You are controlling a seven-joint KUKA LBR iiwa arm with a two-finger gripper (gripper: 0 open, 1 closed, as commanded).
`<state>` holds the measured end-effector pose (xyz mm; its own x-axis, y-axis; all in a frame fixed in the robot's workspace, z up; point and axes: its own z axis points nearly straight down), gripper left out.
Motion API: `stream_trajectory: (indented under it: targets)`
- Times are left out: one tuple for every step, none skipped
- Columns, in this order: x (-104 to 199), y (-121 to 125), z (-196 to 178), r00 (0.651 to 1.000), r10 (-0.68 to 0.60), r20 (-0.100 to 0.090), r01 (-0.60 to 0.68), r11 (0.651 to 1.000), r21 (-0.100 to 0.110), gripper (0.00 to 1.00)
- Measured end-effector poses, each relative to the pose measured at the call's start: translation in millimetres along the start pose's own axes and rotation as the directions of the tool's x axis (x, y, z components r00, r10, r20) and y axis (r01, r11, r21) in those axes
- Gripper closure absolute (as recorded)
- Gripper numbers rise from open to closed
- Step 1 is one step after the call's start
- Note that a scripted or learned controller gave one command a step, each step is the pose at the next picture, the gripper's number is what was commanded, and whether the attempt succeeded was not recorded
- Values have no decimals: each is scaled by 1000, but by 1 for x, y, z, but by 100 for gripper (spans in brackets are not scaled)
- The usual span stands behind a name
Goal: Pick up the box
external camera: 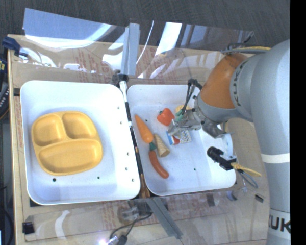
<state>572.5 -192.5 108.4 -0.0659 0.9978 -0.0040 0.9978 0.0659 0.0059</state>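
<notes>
The arm is down in the right bin (214,180), its claw (185,122) right over the small box (177,136) near the frame's centre-right. I can't tell how the claw is set; the wrist hides it. Here's the worry: that box sits crowded, with the red pepper (164,116) just above it, the carrot (144,129) and a tan wedge (161,147) to its left. A slightly off descent could nudge the box sideways or pinch a neighbour instead, and the lift looks likely to come up bare.
</notes>
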Motion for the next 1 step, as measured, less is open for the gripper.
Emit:
stream_trajectory:
  targets:
    - [0, 0, 0, 1000, 0, 0, 0, 1000, 0, 0]
